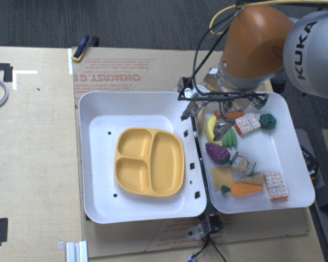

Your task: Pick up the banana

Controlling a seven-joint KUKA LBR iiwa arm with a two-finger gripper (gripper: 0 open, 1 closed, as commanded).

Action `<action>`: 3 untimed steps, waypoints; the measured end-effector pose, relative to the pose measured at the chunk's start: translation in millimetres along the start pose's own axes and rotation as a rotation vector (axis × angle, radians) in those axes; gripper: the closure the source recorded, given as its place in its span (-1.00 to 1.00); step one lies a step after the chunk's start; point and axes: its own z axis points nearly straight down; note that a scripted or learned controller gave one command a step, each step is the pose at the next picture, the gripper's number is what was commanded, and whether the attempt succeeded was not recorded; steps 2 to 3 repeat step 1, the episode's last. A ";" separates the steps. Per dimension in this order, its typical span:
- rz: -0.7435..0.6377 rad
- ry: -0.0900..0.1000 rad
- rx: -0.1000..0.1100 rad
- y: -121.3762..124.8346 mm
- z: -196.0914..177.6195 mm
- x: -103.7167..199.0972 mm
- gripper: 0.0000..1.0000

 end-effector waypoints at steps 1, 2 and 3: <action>-0.169 0.000 0.001 -0.7 -0.3 13.6 -1.00; -0.169 0.000 0.001 -0.7 -0.3 13.6 -1.00; -0.169 0.000 0.001 -0.7 -0.3 13.6 -1.00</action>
